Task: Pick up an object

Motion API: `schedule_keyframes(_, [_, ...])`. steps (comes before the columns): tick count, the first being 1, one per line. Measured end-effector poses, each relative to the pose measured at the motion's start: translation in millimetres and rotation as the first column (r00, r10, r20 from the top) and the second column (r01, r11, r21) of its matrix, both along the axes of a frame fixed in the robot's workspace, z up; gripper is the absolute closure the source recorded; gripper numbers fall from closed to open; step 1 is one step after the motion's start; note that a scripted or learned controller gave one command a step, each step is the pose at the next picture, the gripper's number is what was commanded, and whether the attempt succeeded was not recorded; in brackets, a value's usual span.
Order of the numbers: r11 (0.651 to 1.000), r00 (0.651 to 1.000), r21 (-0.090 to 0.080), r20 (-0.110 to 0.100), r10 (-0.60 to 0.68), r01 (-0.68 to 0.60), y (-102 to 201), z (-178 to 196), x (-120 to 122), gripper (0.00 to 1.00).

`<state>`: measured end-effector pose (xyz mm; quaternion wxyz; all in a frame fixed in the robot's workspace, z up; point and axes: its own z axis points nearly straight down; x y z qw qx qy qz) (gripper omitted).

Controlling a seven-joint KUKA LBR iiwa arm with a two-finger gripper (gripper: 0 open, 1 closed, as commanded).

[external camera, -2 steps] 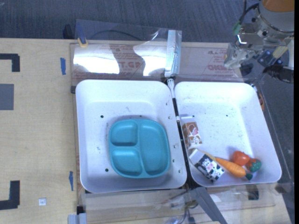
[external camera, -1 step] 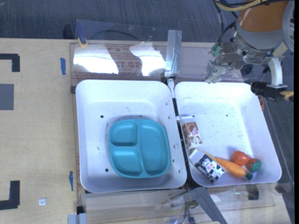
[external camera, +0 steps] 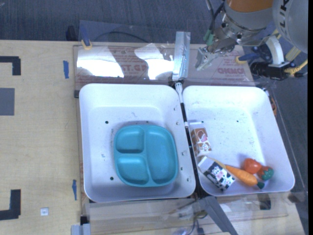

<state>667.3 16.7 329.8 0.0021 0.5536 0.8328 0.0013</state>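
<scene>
the arm (external camera: 254, 4) hangs high at the far right of the bench, its orange band above the wrist, and the gripper (external camera: 209, 55) hovers past the far rim of the right bin (external camera: 234, 106), over the clear panel behind it. its fingers look slightly parted with nothing between them, so it reads as open and carrying nothing.

the left bin (external camera: 98, 102) bears a teal divided plate (external camera: 145, 154), the biggest thing on the bench, lying flat near that bin's front and well apart from the gripper.

the likelier targets sit in the right bin's near half, all toward the camera from the gripper (so the move is a reach forward and down into the bin). a carrot (external camera: 239, 174) lies with its long axis running from near-left up to right, touching a red tomato-like toy (external camera: 252, 165) with a small green piece just beside it. a black-and-white carton (external camera: 218, 175) rests tilted at the carrot's left end, and a small brown packet (external camera: 200, 140) lies along the bin's left wall, nearest the gripper.

the bin floor is smooth white and speckled; its far half offers open room, while the front corner is crowded.
</scene>
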Motion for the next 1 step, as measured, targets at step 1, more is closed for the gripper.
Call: schedule_keyframes(1, [0.973, 0.973, 0.001, -0.005, 0.229, -0.229, 66.0, -16.9, -11.9, 1.00])
